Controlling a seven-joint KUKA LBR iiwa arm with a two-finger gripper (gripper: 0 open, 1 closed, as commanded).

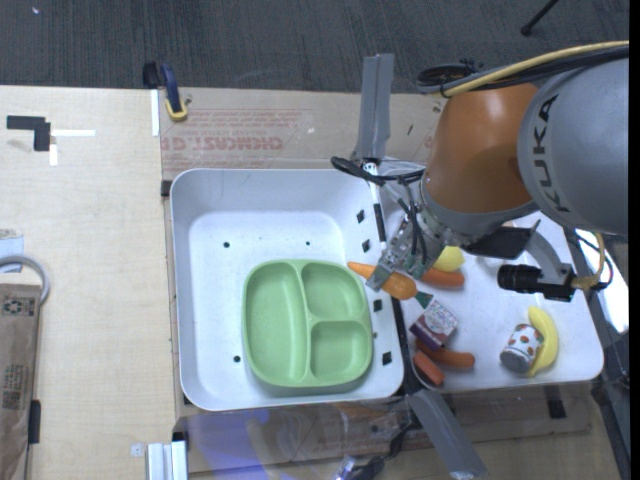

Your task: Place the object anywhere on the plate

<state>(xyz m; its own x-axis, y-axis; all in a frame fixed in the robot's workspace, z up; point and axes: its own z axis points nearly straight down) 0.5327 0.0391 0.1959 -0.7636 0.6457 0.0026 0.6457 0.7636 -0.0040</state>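
A green plate [305, 323] with three compartments lies in the left white bin [200, 268]. My gripper [390, 268] hangs over the wall between the two bins, just off the plate's upper right corner. It is shut on an orange toy carrot [398, 286], whose pointed end sticks out to the left towards the plate. The carrot is above the bin edge, beside the plate and not over it. The arm's orange band and grey wrist hide part of the right bin behind the gripper.
The right bin [580, 363] holds a yellow lemon [452, 258], a second orange carrot [445, 279], a small box [437, 320], a sausage [455, 359], a can [519, 349] and a banana [545, 338]. A black fitting [530, 280] juts from the arm over that bin.
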